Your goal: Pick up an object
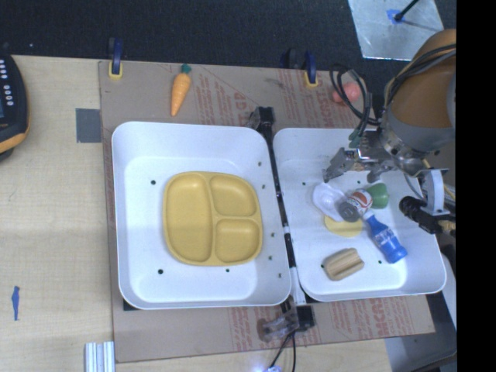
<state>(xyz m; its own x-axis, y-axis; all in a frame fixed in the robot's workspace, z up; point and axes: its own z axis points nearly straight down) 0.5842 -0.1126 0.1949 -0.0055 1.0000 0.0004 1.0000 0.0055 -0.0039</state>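
Note:
In the right bin (310, 273) lie several objects in a cluster: a clear plastic cup (331, 201) on its side, a red-and-white can (358, 204), a green piece (378, 195), a blue bottle (385, 239) and a flat yellow piece (339, 225) under the cup. A tan bread-like block (342, 263) lies apart near the front. My gripper (353, 169) hangs over the back of this bin, just above and behind the cup and can. It is open and holds nothing.
The left bin (132, 208) holds a yellow divided plate (211, 217). A toy carrot (180, 90) lies on the board behind the left bin, and a pink object (350, 91) behind the right bin. A dark device (9, 103) sits at the far left.

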